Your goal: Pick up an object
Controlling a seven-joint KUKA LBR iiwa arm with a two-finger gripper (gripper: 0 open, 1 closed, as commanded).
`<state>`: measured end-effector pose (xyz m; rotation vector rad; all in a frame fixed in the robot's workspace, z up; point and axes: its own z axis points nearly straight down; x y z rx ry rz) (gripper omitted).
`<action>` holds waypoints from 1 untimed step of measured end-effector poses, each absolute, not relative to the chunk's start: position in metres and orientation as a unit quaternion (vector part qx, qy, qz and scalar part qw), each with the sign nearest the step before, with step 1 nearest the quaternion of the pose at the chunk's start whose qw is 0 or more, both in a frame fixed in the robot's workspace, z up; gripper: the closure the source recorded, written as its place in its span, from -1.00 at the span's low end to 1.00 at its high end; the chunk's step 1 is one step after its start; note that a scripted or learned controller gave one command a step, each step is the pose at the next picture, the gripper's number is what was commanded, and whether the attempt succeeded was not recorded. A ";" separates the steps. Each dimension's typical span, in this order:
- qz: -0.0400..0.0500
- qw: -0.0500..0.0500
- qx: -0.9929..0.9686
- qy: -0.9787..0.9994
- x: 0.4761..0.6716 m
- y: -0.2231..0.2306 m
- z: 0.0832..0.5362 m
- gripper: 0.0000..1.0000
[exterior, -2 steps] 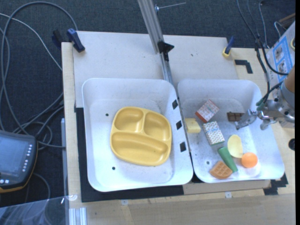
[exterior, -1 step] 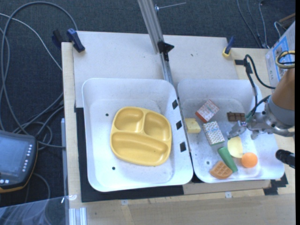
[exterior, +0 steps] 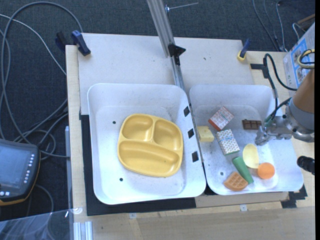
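two bins; jaws near right bin's crowded right edge.

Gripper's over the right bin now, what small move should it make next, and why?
Probably a short drop straight down. The gripper sits low over the right bin, between the brown chocolate piece and the pale yellow piece, with nothing visibly held. The yellow piece lies just below it in view, so nudge toward that.

Divided plate in left bin; toys in right bin.
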<state>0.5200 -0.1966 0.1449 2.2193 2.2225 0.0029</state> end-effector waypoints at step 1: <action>0.002 0.004 0.707 0.707 0.522 -0.204 0.207 1.00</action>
